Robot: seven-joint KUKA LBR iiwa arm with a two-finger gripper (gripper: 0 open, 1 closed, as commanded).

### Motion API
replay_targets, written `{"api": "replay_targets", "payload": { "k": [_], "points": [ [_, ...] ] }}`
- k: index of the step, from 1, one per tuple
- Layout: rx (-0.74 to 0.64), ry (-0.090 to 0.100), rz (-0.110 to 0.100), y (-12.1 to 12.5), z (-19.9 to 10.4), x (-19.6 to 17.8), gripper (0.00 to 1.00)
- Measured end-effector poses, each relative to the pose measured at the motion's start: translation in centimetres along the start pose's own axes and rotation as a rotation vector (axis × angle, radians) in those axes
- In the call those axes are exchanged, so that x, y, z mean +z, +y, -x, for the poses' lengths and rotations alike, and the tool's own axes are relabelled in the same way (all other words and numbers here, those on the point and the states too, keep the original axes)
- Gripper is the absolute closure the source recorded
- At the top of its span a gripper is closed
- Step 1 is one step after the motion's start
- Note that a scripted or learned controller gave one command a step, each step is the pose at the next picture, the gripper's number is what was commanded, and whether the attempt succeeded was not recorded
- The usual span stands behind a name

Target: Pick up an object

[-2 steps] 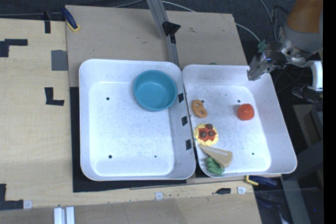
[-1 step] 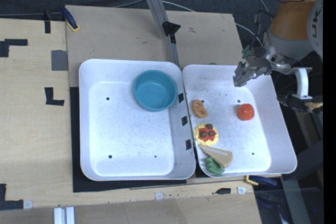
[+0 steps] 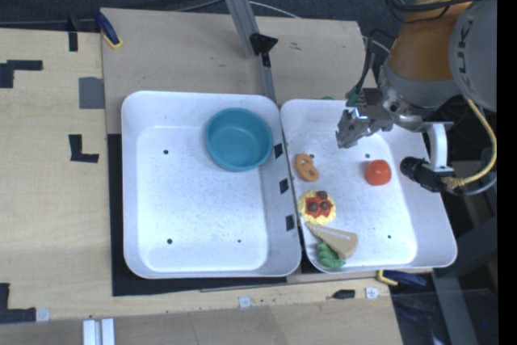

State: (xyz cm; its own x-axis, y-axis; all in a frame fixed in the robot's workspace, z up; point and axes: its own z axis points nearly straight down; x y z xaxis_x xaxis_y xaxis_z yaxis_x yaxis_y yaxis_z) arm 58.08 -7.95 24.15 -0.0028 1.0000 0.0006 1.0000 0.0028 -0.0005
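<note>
Not much can be read here, honestly. Part of some dark lettering is seen on the grey arm casing (image 3: 483,52) at the right edge, looking like "KU" stacked sideways, cut off by the frame. No other text, label or number can be made out on the bins, the worktop or the objects.

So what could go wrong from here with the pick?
The end effector hovers over bare bin floor in the right bin, between the pretzel and the red tomato, so a straight descent may grab nothing. The round tomato could roll away if nudged. The pretzel lies flat, hard to grip.
</note>
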Motion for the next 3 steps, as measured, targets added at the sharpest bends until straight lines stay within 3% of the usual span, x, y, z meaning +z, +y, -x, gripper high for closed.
{"api": "replay_targets", "payload": {
  "k": [2,3],
  "points": [
    [-0.002,0.0,-0.001,-1.7,-10.7,0.8,1.0],
    [-0.001,0.0,0.0,-4.4,-15.2,0.4,1.0]
  ]
}}
